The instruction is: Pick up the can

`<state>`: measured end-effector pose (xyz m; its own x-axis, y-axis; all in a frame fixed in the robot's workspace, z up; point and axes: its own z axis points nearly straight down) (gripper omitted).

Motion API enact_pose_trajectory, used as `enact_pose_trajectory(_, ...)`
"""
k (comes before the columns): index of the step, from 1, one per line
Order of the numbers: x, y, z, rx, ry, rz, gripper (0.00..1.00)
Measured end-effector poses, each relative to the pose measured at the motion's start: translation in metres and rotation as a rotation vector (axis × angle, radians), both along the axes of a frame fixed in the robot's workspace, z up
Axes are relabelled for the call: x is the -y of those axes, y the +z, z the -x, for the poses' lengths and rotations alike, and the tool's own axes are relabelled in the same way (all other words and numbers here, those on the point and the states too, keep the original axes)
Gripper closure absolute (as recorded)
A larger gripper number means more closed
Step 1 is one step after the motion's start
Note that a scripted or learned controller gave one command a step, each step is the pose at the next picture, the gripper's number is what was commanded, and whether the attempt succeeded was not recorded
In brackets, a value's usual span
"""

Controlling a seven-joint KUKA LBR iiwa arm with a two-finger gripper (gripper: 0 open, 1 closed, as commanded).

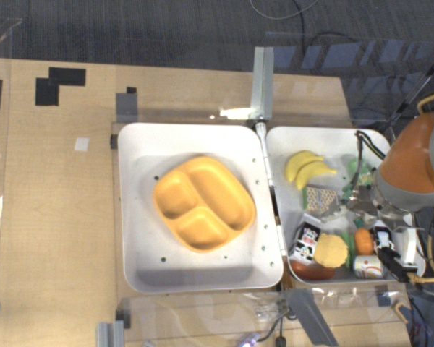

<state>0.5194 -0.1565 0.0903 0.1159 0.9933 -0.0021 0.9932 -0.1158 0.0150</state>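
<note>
The can [306,242] looks like the small black-and-white cylinder with a red mark, lying on its side in the lower left part of the right bin [278,150]. My gripper [358,202] hangs over the middle right of that bin, below the arm's orange band [414,159]. It is up and to the right of the can, apart from it, and I see nothing held in it. The gripper's metal parts sit just above an orange carrot-like piece [363,241].
The right bin also holds yellow bananas [307,168], a grey patterned packet [320,197], a yellow round object [331,251], a red object [311,270], a green item [359,169] and a white-orange piece [367,266]. The left bin [137,208] holds a yellow divided plate [202,202].
</note>
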Motion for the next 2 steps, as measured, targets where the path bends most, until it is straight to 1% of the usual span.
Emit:
enact_pose_trajectory(1, 0.019, -0.002, -0.038, -0.003, -0.730, -0.013, 0.00)
enact_pose_trajectory(2, 0.043, -0.002, -0.038, -0.005, -0.858, -0.016, 0.00)
